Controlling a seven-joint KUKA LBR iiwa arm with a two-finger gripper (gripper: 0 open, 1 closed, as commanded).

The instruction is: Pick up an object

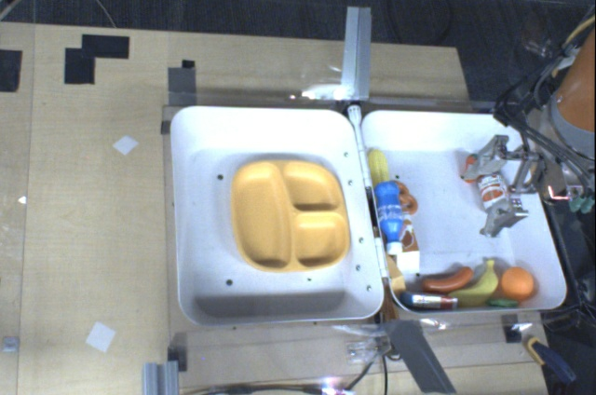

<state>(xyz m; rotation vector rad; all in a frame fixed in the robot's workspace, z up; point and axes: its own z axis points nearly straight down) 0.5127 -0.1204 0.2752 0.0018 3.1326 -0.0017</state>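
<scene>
My gripper hangs over the right side of the right bin, its two fingers spread wide apart, one finger toward the back and the other toward the front. A small red-and-white can lies in the gap between them, and neither finger visibly touches it. Along the bin's left wall lie a blue bottle, a yellow piece and a brown-orange item. At the bin's front edge lie a red sausage, a banana, an orange and a red marker.
The left bin holds a yellow compartment tray at its middle. A metal post stands behind the divider between the bins. The arm and its cables reach in from the right.
</scene>
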